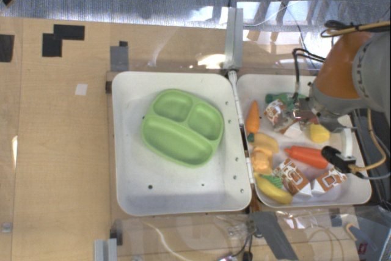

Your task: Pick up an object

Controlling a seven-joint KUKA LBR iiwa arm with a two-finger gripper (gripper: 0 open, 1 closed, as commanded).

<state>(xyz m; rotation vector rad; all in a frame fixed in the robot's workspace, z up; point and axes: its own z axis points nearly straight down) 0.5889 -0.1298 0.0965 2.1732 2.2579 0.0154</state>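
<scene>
Closest to you, along the bottom edge, the counter point(55, 150) runs in pale wood under both bins. You have the left bin point(131, 192) as the biggest white tray, and it carries a green divided plate point(182, 126) lying flat near its middle, with one long compartment and two smaller ones. You see the right bin point(360, 192) just beside it, sharing the middle wall, and it is crowded with toy food. Your arm point(354, 70) comes in from the right over that bin's far right corner, orange band up, and the claw point(303, 112) sits low among the items at the bin's upper middle; you cannot tell from here how wide it stands or whether anything is in it. Just beside it lie a printed snack packet point(275, 112) and a small yellow lemon point(319, 132). You will find an orange carrot point(252, 117) against the left wall, a red-orange pepper point(307, 156) in the middle, and a yellow banana point(273, 189) at the near edge.
</scene>
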